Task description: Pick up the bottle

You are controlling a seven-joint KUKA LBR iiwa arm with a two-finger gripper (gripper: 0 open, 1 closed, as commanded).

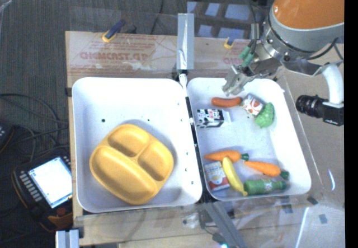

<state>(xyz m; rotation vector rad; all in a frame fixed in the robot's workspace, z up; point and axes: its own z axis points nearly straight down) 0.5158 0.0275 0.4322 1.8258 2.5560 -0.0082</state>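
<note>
Dark green plastic bottle (265,187) is lying on its side along right bin's (295,146) near edge, touching orange carrot (263,168); gripper (235,85), fingers slightly parted and empty, is hovering near the far rim, needing approach across the bottle's width.

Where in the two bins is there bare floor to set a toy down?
Left bin: bare along the back, behind the yellow tray. Right bin: a bare patch mid-floor, between milk carton and carrots. Its front and back are crowded.
</note>
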